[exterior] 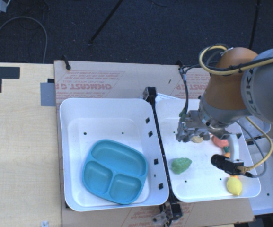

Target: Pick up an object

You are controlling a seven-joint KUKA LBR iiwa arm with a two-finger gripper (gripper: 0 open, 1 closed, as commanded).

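Observation:
My gripper (191, 135) hangs low over the middle of the right bin (198, 193), under the arm's orange band. A small pale object (198, 138) lies right at its fingertips, partly hidden by them. A crumpled green object (180, 164) lies just below and left of the gripper, apart from it. A yellow lemon-like object (234, 186) rests near the bin's front right corner. A red-orange object (220, 142) peeks out to the gripper's right, partly hidden by the arm.
The left bin (74, 122) holds a blue divided plate (114, 170) in its front half. A black divider (156, 141) runs between the two bins. A black cable fitting (225, 164) and yellow hose hang over the right bin's right side.

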